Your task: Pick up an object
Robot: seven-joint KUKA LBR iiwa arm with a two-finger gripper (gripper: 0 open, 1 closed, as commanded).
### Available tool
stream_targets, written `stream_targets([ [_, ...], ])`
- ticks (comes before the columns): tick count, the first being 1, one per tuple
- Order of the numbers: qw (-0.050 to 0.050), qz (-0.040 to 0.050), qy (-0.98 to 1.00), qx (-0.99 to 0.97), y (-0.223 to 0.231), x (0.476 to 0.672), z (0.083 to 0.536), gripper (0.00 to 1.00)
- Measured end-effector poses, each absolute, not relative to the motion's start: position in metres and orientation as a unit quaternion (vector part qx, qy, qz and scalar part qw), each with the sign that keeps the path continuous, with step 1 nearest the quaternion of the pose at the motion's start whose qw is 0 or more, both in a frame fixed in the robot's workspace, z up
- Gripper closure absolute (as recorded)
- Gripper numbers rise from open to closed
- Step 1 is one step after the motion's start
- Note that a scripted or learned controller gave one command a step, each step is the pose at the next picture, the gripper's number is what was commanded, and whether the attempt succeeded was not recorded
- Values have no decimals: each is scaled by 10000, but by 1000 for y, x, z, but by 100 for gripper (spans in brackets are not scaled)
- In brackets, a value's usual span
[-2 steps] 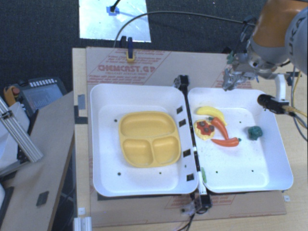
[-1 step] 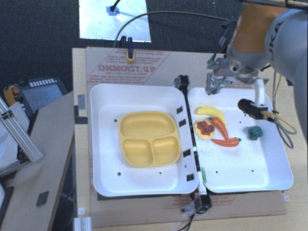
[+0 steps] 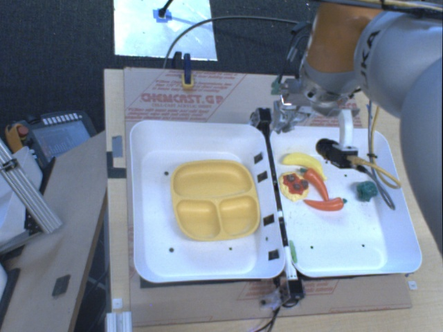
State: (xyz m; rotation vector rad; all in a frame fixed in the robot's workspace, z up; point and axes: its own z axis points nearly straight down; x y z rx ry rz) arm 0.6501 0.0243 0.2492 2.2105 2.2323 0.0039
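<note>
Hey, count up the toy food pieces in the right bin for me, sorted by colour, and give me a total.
Yellow: 1, the banana
Red or orange: 2, the peppers
Yellow with red topping: 1, the pizza slice
Green: 1, the broccoli-like piece
Total: 5

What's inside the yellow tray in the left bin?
Nothing visible: the yellow tray shows three bare compartments. Whatever lies beneath it on the left bin floor is covered.
</note>
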Motion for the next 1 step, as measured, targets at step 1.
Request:
stream_targets([
  [1,1,10,7101,7041,67,647,246,100],
])
